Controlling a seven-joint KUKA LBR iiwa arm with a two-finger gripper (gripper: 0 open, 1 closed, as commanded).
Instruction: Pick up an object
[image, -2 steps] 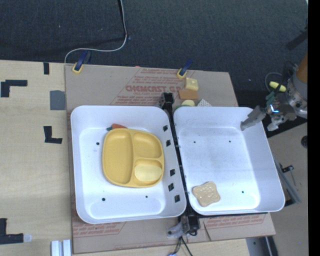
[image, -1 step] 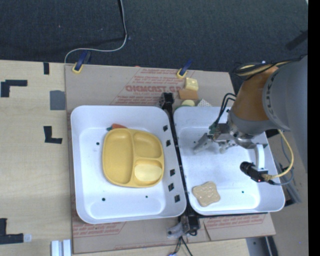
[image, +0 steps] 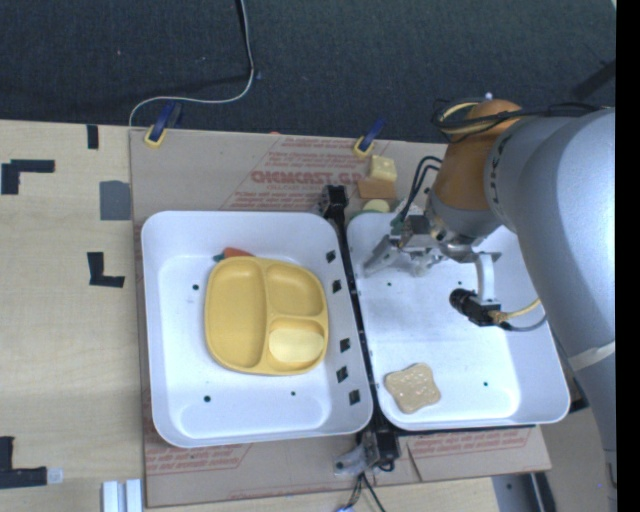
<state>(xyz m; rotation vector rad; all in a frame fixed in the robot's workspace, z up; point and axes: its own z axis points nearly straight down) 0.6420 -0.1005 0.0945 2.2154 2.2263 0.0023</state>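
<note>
A beige toast-like slice (image: 412, 388) lies flat near the front left of the right bin (image: 530, 385). A yellow divided plate (image: 265, 313) rests in the left bin (image: 170, 330), with a small red-orange item (image: 234, 252) peeking out from under its far edge. My gripper (image: 400, 256) hangs low over the far left part of the right bin, well behind the slice. Its fingers (image: 376, 260) are spread open, and nothing sits between them.
A tan block (image: 379, 178) and a pale round piece (image: 375, 206) sit on the cardboard just behind the right bin, close to the gripper. A black cable plug (image: 474, 305) hangs off the wrist over the bin. The black divider (image: 345, 300) separates the bins.
</note>
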